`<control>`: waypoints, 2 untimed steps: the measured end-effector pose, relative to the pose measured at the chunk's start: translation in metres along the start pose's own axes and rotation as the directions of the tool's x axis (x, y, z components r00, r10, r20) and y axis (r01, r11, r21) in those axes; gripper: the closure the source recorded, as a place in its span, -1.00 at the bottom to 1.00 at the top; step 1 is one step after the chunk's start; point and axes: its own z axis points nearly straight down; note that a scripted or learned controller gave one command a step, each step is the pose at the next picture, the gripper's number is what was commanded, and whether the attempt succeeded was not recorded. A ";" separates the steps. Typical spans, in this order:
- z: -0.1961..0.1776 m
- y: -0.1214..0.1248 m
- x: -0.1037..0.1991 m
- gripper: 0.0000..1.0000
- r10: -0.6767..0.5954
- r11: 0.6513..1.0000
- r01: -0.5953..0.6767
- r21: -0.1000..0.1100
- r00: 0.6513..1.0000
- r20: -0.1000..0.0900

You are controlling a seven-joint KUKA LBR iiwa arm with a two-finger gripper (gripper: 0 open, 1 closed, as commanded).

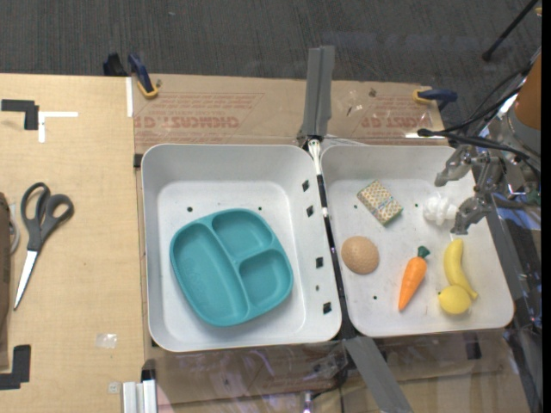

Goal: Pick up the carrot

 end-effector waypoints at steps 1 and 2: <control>0.133 -0.021 0.006 -1.00 -0.110 0.994 0.110 0.001 0.994 0.002; 0.123 -0.019 0.004 1.00 -0.114 0.993 0.114 0.003 0.993 0.007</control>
